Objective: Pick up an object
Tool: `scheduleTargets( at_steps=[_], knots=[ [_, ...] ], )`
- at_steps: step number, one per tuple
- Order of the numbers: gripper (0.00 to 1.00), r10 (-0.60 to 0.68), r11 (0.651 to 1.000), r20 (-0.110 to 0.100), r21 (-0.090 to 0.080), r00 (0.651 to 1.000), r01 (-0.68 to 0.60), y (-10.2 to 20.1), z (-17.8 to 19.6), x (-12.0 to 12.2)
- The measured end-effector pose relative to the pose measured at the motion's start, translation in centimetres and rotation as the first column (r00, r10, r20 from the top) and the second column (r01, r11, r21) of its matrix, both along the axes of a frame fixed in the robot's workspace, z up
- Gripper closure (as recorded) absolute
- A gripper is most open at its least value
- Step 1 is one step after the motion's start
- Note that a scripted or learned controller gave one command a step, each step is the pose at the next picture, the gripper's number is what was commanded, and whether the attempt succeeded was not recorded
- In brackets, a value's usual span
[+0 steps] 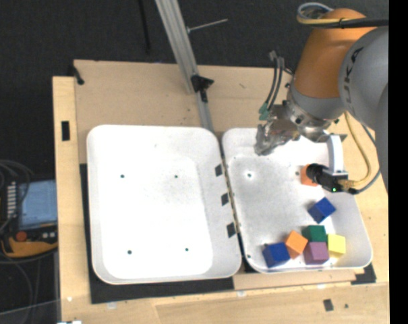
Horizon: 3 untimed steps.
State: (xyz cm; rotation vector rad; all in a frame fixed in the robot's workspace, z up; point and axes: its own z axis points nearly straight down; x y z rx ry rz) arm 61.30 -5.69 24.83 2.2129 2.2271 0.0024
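My gripper (266, 142) hangs over the far left corner of the right bin (271, 194), with nothing visible between its fingers. Several small blocks lie at the bin's near right: a blue block (276, 254), an orange block (297, 241), a purple block (316, 252), a green block (316, 233), a yellow block (336, 244) and a second blue block (322, 208) a little farther back. An orange piece (306, 175) sits by the right wall, partly hidden behind a black fitting. All of them lie well away from the gripper.
The left bin (156, 201) stands beside the right one, joined by black clips at the shared edge. A slanted metal pole (180, 42) rises behind the bins. Cables and a black fitting (325, 176) hang from the arm over the right bin's far right.
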Motion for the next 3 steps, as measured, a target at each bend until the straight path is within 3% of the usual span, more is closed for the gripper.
scheduleTargets(
  at_steps=[3],
  knots=[
    [1.0,0.0,1.0,-0.001,0.001,1.0,0.0,14.4,-2.4,1.3]
  ],
)
